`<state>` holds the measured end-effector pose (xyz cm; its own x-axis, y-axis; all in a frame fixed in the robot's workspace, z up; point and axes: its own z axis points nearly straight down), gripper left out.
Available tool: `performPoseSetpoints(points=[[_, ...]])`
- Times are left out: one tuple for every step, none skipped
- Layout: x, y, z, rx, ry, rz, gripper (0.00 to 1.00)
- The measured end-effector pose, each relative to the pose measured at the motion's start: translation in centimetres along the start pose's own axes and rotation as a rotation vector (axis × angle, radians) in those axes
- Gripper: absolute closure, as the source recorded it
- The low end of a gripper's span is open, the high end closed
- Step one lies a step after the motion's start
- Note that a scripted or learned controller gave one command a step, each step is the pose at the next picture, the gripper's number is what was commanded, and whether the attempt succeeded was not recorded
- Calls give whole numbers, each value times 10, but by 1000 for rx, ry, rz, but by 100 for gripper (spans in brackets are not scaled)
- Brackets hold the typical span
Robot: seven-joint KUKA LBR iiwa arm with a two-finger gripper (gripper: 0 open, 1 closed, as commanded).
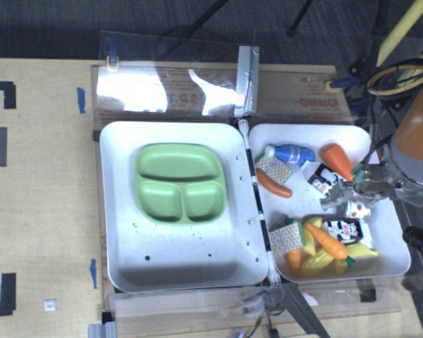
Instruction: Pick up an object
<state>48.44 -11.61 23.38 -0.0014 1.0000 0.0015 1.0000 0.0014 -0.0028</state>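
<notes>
The right bin [388, 220] holds a jumble of small things. A blue bottle [293, 153] lies at its back, with an orange carrot-like piece [336, 160] to its right. A red sausage [273, 183] lies near the left wall. At the front, a carrot with a green top [327, 240] rests on yellow pieces [317, 260], beside a speckled packet [285, 238] and a black-and-white packet [342, 229]. My gripper [347, 191] hangs low over the middle of this bin, just right of another black-and-white packet [322, 181]. I see nothing held in it.
The left bin [120, 210] bears a green divided plate [179, 182]. A metal post [246, 79] and a clear panel [162, 83] stand behind the bins. The arm's orange band [414, 129] is at the right edge, among cables.
</notes>
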Motion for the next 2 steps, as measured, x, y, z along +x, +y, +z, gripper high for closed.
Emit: performPoseSetpoints(points=[[50,-5,50,-1,0,86,0],[9,1,128,-21,-4,-11,0]])
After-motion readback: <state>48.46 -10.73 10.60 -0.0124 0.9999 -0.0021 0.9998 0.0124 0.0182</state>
